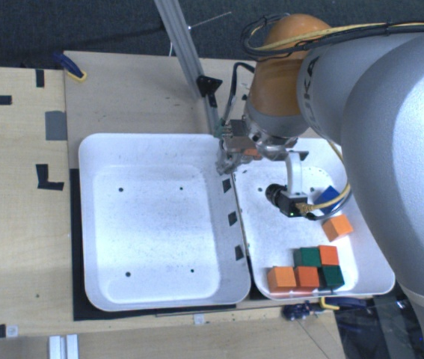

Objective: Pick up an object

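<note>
The gripper (234, 154) hangs at the right bin's (268, 234) far left corner, its opening impossible to judge. Orange and green blocks (308, 257) cluster along the near edge.

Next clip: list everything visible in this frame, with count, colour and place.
Left bin: one, white, on the bench.
Right bin: one, white, beside it.
Clustered orange blocks: three, orange, right bin's near edge.
Green blocks: two, green, in that cluster.
Lone orange block: one, orange, right bin, just beyond the cluster.
Blue piece: one, blue, right bin, partly hidden.
Small tool: one, blue and yellow, bench's far left.
Metal bar: one, grey, slanting down to the bins.
Arm: one, grey with orange band, from the right.
Gripper: one, at the far end of the bins' shared wall.
</note>
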Robot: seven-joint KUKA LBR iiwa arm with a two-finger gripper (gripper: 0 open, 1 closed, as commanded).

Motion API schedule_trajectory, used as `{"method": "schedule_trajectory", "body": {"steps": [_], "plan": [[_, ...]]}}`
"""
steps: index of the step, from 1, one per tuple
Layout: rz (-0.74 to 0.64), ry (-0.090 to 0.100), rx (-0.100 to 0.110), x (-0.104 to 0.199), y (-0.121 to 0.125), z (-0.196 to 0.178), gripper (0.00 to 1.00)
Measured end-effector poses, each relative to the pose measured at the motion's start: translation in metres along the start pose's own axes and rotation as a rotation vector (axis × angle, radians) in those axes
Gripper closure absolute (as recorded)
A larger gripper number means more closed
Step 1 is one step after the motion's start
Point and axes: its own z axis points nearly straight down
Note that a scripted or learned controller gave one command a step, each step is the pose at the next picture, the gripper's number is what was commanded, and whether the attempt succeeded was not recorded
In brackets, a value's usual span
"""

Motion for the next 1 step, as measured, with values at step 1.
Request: {"method": "schedule_trajectory", "body": {"steps": [1], "plan": [[0.001,0.0,-0.001,0.0354,0.028,-0.0113,1.0]]}}
